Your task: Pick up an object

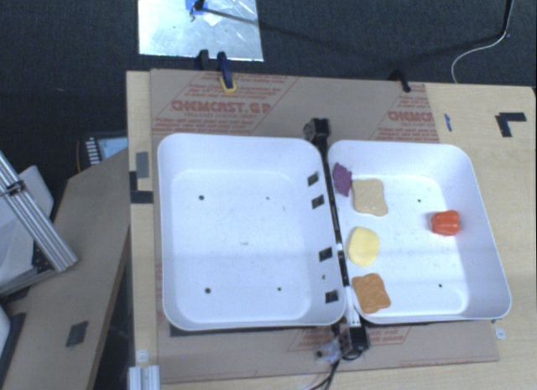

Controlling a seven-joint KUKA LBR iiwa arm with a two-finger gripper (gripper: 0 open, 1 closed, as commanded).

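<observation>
The right bin (470, 179) holds several small objects. A purple piece (341, 178) lies against its left wall near the back. Beside it rests a tan, bread-like piece (369, 196). A pale yellow round piece (363, 247) sits lower along the left side, and an orange-brown piece (371, 293) lies near the front left corner. A red-orange object (445, 222) sits alone toward the right side.
The left bin (176, 162) adjoins the right one at a black clipped divider (329, 212). Both rest on a cardboard sheet (226, 103) on the bench. A shiny metal plate (200, 9) lies on the dark floor behind.
</observation>
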